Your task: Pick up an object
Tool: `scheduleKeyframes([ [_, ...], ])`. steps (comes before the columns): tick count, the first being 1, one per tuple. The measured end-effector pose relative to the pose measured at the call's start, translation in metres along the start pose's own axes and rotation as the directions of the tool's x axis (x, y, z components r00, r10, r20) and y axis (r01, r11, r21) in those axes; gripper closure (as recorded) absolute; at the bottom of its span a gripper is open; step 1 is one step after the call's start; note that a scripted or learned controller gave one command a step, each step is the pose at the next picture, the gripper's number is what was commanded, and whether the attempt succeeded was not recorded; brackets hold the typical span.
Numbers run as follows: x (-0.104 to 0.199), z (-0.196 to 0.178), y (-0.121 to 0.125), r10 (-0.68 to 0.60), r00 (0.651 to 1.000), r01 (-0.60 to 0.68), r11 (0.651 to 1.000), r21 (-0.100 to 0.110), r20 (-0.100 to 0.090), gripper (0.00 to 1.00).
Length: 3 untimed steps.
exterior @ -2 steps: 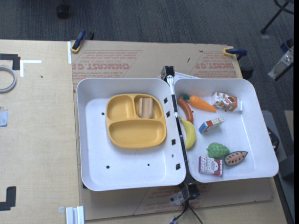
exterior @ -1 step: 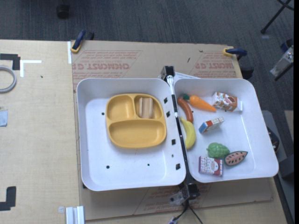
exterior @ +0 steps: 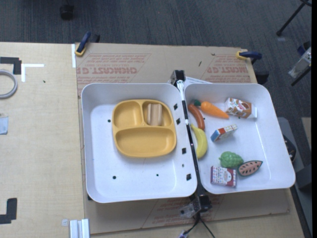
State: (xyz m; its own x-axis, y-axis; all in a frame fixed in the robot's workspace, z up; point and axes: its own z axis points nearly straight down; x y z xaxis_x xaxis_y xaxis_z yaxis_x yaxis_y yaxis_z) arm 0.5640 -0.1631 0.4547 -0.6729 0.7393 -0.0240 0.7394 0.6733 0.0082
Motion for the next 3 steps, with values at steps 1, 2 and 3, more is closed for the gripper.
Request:
scheduleKeyframes([
  [1, -0.001, -0.010, 0.001, -0.001, 1.000, 0.001, 1.000, -0.002, 0.004, 1.00],
  [2, -0.002, -0.019, 0.002, -0.002, 1.000, 0.002, 1.000, -0.003, 0.008, 1.00],
  [3, -0.003, -0.029, 0.003, -0.003, 1.000, 0.003, 1.000, -0.005, 0.011, 1.00],
])
